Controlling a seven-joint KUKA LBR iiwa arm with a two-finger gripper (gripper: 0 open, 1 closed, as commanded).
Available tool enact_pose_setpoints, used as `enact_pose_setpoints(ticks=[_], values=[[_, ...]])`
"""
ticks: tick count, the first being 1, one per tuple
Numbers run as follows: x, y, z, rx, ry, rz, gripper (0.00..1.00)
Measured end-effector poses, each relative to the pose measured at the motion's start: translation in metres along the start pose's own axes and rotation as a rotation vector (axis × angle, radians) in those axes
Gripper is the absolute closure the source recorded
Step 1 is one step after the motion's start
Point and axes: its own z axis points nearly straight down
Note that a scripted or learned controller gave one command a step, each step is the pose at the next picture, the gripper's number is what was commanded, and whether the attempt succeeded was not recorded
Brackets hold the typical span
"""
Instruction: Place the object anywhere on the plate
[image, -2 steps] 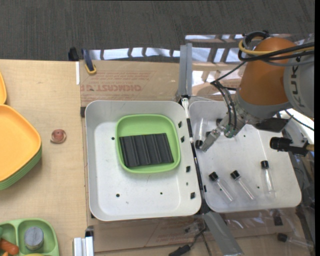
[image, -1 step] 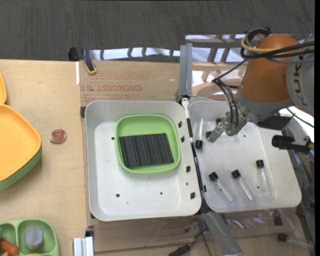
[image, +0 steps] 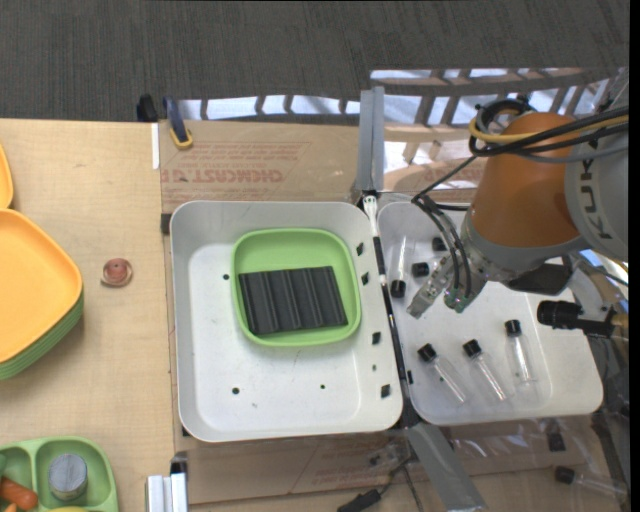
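Vials (image: 484, 368) lie in right bin (image: 560, 400), black caps toward upper left, long axes diagonal, apart from green plate (image: 250, 255) in left bin (image: 200, 380). Pincer (image: 440, 292) above right bin; grip state unclear, tips blurred.

It looks like a robotics lab: two white bins (image: 190, 300) sit side by side on a cardboard-covered desk (image: 260, 165), capped clear vials (image: 485, 368) lie in the right bin, and dark carpet (image: 300, 40) lies beyond.
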Motion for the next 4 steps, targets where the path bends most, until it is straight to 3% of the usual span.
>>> enact_pose_setpoints(ticks=[3, 4], values=[[0.005, -0.006, -0.010, -0.002, -0.003, -0.042, 1.00], [0.010, 0.007, 0.000, -0.001, -0.001, -0.099, 1.00]])
